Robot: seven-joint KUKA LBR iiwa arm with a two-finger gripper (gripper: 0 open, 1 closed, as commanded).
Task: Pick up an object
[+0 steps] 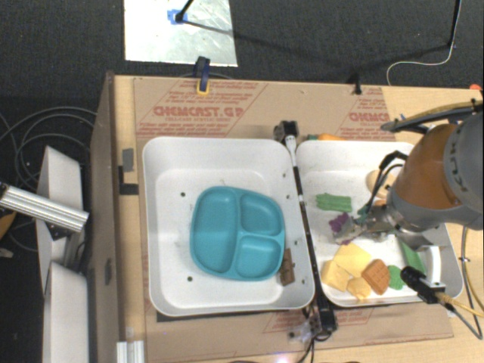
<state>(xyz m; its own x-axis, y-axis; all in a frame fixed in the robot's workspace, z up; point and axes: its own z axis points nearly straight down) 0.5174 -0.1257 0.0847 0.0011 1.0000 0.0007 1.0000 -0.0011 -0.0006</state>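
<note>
Dark carpeted floor around a cardboard-topped tabletop (227, 108), two shallow white bins side by side. Left bin (166, 172): a teal divided plate (236, 233), plus a small brown piece (287, 267) by the right wall. Right bin (355, 157): green strip (333, 201), purple piece (339, 222), yellow wedges (349, 267), orange-brown waffle-like block (376, 277), a green item (413, 259) partly under the arm, something pale peach (373, 178) near the wrist. Grey arm with orange band (427, 176) reaching in from the right, gripper (357, 229) low over the right bin, just beside the purple piece. Gripper state: cannot tell, tip too blurred and dark. Nothing visibly lifted; every item apparently resting on the bin floor. Judged early to midway: approach made, likely toward the purple piece; grasp and lift left to do.
</note>
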